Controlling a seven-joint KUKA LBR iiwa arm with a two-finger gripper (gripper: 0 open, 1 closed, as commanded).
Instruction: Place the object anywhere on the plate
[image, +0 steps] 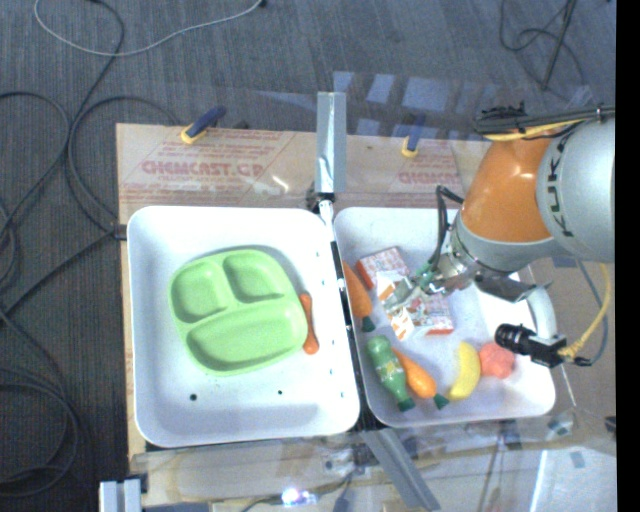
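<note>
Plate (238, 310), green and divided, lies in the left bin (150, 400) with an orange carrot (308, 322) along its 3 o'clock rim. Pincer (432, 278) hangs over cartons (420, 318) in the right bin (530, 400); whether it pinches anything I cannot tell.

We see green plate (238, 310) in left bin (150, 400), small orange carrot (309, 323) lying against its right edge. Right bin (530, 400) holds red-white cartons (385, 270), green bottle (388, 370), banana (463, 370), pink ball (496, 360). Arm (540, 190) reaches in from right, jaws down over cartons.
</note>
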